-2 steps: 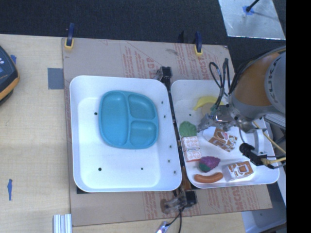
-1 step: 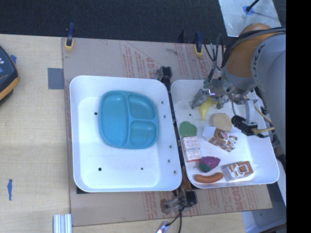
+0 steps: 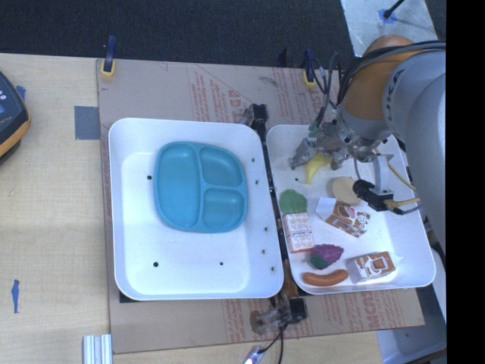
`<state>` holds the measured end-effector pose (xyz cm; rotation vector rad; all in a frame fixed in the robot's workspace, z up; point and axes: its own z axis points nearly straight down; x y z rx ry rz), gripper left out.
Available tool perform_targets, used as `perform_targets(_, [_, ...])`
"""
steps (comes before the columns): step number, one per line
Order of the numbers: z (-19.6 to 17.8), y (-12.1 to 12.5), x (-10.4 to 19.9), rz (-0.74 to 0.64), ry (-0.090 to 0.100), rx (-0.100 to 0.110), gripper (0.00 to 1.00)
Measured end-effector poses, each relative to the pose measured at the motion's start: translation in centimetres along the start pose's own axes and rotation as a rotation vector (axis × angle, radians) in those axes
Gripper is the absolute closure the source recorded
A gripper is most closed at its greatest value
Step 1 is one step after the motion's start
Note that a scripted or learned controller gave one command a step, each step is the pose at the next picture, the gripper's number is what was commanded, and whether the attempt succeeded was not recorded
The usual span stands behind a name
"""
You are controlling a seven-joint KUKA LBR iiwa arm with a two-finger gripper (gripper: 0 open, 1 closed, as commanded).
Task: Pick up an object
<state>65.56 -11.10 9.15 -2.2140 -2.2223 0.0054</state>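
My gripper [image 3: 321, 156] is low over the back of the right bin [image 3: 415, 277], reaching in from the right. Its fingers stand open, one on either side of a yellow banana-shaped toy [image 3: 314, 170], whose lower end sticks out toward the front. I cannot see whether the fingers touch the toy. Other small items lie in the same bin: a green piece [image 3: 292, 201], a beige round piece [image 3: 345, 189], a brown-and-white carton [image 3: 347, 218], a pink-and-white packet [image 3: 298, 232], purple grapes [image 3: 326, 255], a sausage [image 3: 324, 278] and a small orange carton [image 3: 371, 266].
The left bin [image 3: 121, 203] holds a blue divided plate [image 3: 201, 186]. The arm's grey body and orange band [image 3: 379, 82] hang over the right bin's back right corner. A yellow-and-black device [image 3: 9, 120] sits at the bench's far left edge.
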Motion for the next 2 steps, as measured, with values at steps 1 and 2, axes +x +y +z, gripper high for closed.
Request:
perform_targets(1, [-1.0, -0.1, -0.1, -0.001, 0.001, 0.005, 1.0])
perform_targets(2, [-10.1, -4.3, 4.4, -0.001, 0.0, -0.004, 1.0])
